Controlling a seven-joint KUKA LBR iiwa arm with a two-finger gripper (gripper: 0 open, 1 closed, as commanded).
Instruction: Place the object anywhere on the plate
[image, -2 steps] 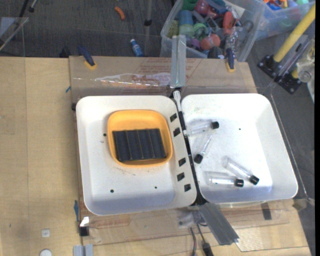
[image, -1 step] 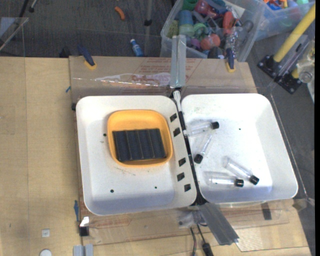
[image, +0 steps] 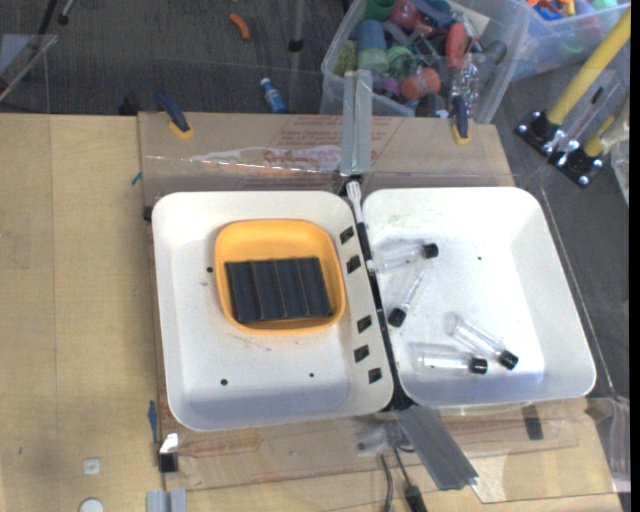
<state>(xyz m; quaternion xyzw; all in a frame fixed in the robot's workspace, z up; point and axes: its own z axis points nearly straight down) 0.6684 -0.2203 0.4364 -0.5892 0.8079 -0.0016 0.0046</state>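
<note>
On the surface (image: 70, 300), the orange plate (image: 275, 232) sits in the left bin (image: 180, 300) with a black ribbed block (image: 278, 290) lying flat on it, while four clear black-capped tubes (image: 447, 358) lie scattered in the right bin (image: 520, 260).

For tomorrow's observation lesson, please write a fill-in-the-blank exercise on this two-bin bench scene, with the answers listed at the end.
1. The yellow plate sits in the ____ bin.
2. The clear tubes with black caps, such as the top tube, lie in the ____ bin.
3. The number of clear tubes in that bin is ____.
4. On the plate lies a ridged insert whose colour is ____.

Answers: left; right; four; black
</note>
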